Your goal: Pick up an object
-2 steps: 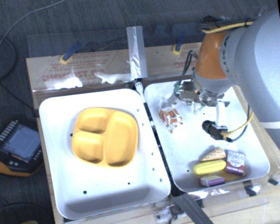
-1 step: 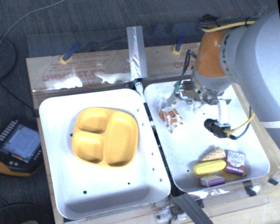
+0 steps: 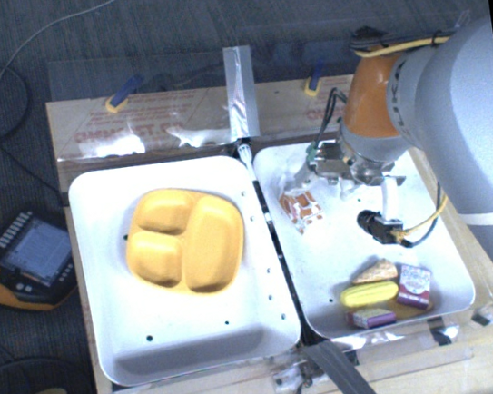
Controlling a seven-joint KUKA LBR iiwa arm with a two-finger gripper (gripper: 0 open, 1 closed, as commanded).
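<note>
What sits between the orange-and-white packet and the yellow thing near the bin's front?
Nothing: in the camera view, bare white bin floor separates the packet from the yellow thing.

Both white bins, the left bin (image 3: 104,286) and the right bin (image 3: 436,236), look like smooth, slightly glossy plastic. The yellow divided tray (image 3: 185,239) in the left one has a soft matt sheen. The bench (image 3: 80,125) looks like bare wood under shiny clear film. The arm (image 3: 468,112) is smooth matt grey, its band (image 3: 370,104) glossy orange.

The arm (image 3: 453,105) hides the claw's fingertips and runs off the right edge.
</note>
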